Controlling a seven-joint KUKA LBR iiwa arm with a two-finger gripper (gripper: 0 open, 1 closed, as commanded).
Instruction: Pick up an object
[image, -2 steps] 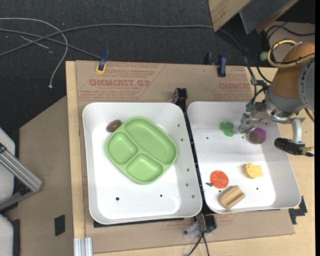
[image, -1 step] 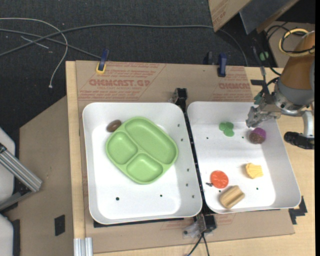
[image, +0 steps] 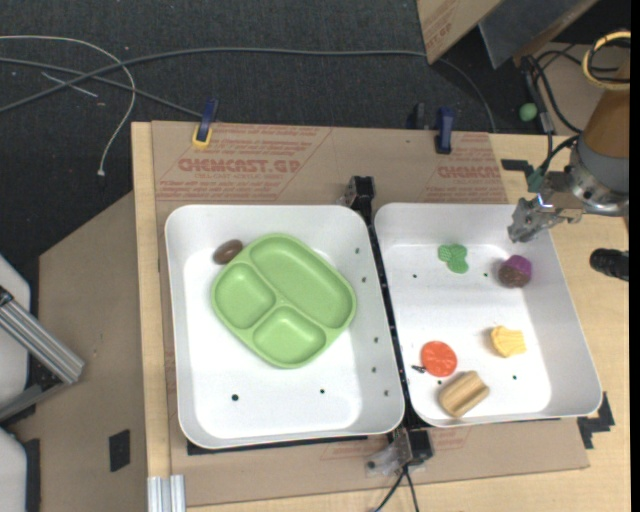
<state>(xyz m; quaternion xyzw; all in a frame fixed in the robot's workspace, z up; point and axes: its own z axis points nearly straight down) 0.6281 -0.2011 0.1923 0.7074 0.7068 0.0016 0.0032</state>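
The right bin (image: 560, 390) holds a small green piece (image: 454, 258), a purple round object (image: 515, 271), a yellow piece (image: 508, 342), a red-orange disc (image: 438, 358) and a tan cylinder (image: 463, 392). My gripper (image: 524, 228) hangs over the bin's far right edge, just above and beside the purple object. Nothing shows between its fingers. The arm reaches in from the upper right.
The left bin (image: 200, 380) carries a green divided plate (image: 284, 299) and a small brown object (image: 229, 251) at its far left. Blue clamps (image: 207, 122) hold the cardboard board. Cables and a box lie beyond the bench.
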